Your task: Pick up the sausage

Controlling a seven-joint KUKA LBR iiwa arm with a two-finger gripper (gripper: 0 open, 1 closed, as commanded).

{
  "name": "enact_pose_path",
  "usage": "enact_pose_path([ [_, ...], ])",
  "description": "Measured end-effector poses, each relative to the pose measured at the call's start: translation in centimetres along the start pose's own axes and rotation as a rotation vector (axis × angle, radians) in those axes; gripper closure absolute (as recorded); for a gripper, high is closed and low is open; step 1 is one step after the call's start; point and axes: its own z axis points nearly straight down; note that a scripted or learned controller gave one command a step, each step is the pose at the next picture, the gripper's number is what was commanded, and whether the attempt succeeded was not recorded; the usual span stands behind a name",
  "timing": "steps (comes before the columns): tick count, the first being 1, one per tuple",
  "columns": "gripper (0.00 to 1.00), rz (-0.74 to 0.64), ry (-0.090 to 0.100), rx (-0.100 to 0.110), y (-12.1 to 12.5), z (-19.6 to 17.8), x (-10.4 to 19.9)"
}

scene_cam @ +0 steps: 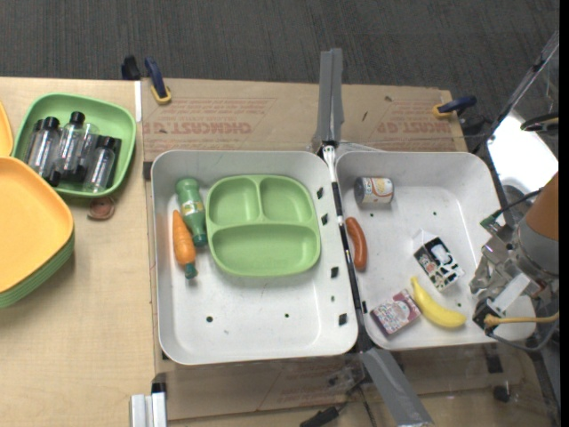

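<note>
Though glossy, curved reddish sausage [357, 242]

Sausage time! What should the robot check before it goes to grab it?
1. Sausage in plain sight in the right bin: ok.
2. Nothing lying on top of it: ok.
3. Room on both sides: not ok, it lies close along the bin's left wall.
4. Gripper above it: not ok, it is at the bin's right edge.
5. Way across clear: cannot tell; banana and black-and-white box lie between.
</note>
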Motion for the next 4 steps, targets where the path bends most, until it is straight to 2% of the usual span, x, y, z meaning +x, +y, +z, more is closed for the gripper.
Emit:
enact_pose_path([
  [3, 1.0, -0.007, -0.005, 0.008, 0.0, -2.3, -0.1],
  [4, 1.0, 0.283, 0.002, -0.002, -3.7, 0.9, 3.2],
])
